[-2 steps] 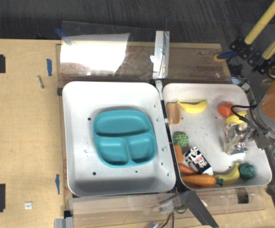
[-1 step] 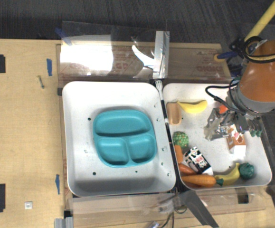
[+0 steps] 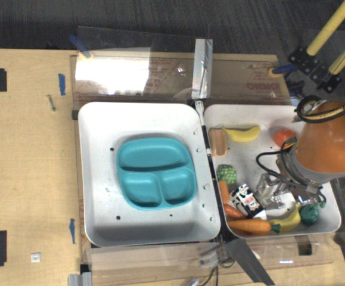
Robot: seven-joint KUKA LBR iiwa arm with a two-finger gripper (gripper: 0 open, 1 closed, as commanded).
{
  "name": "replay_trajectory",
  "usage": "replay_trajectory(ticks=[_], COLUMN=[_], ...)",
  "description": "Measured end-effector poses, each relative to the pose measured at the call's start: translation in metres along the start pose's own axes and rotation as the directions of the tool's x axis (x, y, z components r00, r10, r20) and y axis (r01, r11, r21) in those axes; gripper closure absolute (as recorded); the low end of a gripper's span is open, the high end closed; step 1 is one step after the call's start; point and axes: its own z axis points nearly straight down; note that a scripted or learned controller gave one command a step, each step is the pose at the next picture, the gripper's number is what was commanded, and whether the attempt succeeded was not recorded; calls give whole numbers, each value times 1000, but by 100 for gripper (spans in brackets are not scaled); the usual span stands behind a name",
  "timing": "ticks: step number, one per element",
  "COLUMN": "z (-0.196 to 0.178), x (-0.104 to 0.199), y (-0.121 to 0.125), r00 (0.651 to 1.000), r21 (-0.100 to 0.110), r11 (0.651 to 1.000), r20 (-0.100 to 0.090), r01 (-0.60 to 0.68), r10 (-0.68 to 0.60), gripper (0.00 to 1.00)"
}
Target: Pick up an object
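My gripper (image 3: 272,194) is low inside the right bin (image 3: 252,117), under the orange band of the arm (image 3: 327,148). It hangs over the bin's front half, just right of a black-and-white toy (image 3: 245,199) and above a yellow banana (image 3: 286,220). Close by lie an orange carrot (image 3: 252,225), a slim carrot (image 3: 224,193), a green broccoli (image 3: 226,174) and a green toy (image 3: 308,214). At the back of this bin rest another banana (image 3: 242,134), a tan bread piece (image 3: 218,142) and an orange-red fruit (image 3: 283,137), partly hidden by the arm.
The left bin (image 3: 95,159) holds a teal divided plate (image 3: 157,171). A metal divider (image 3: 202,70) and a clear sheet stand behind the bins. Yellow-and-black stands (image 3: 327,34) rise at the back right. A wooden bench top (image 3: 23,159) stretches to the left.
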Motion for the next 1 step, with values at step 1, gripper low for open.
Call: replay_trajectory(ticks=[1], z=[0], x=[-1], y=[0], r00=[1000], r21=[1], r11=[1000], r20=[1], r01=[0], r10=[0], gripper=[0])
